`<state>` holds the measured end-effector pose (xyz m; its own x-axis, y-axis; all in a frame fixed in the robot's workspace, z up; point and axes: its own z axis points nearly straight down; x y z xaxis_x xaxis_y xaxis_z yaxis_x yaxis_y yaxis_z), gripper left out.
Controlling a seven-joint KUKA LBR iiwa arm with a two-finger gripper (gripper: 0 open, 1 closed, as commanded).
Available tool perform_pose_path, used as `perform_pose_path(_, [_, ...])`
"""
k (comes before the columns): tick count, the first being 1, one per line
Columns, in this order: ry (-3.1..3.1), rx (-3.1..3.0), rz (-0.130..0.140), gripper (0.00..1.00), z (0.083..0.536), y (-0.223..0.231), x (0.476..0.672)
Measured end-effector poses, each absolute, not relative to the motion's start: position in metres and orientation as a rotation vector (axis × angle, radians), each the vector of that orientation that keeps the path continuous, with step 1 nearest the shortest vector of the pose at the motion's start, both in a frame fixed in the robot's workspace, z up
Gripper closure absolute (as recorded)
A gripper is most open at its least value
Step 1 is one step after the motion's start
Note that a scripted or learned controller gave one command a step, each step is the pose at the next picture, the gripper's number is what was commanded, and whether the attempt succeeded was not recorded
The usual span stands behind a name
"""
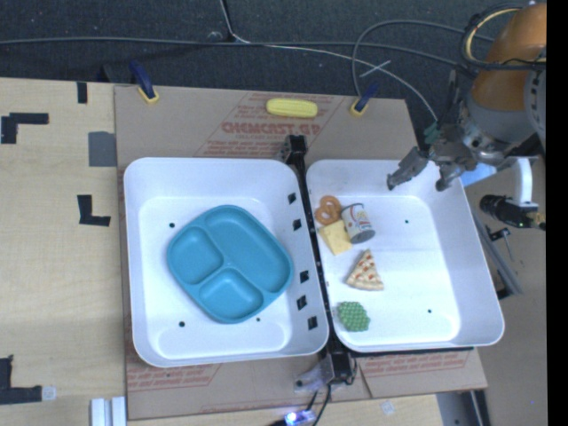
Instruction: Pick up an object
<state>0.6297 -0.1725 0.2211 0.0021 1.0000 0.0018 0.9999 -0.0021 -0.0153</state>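
Observation:
The right bin [444,264] holds a pretzel [327,209], a small can [358,223] lying on its side, a yellow cheese wedge [335,237], a pizza slice [364,272] and a green broccoli piece [353,315]. My gripper [422,174] hangs over the right bin's far right corner, well apart from all of them. Its two dark fingers are spread, open, with nothing between them.
The left bin [146,238] carries a blue divided tray [229,262]. A yellow banana-like piece [291,107] lies on the cardboard behind the bins. Two clamps [142,85] pin the cardboard's far edge. Cables arc over the far right.

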Motion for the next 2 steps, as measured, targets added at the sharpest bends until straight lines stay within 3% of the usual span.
perform_pose_path(1, [-2.222, -2.219, 0.002, 0.00, 0.231, -0.172, 0.632])
perform_pose_path(2, [-2.221, -2.218, 0.006, 0.00, 0.178, -0.167, 0.622])
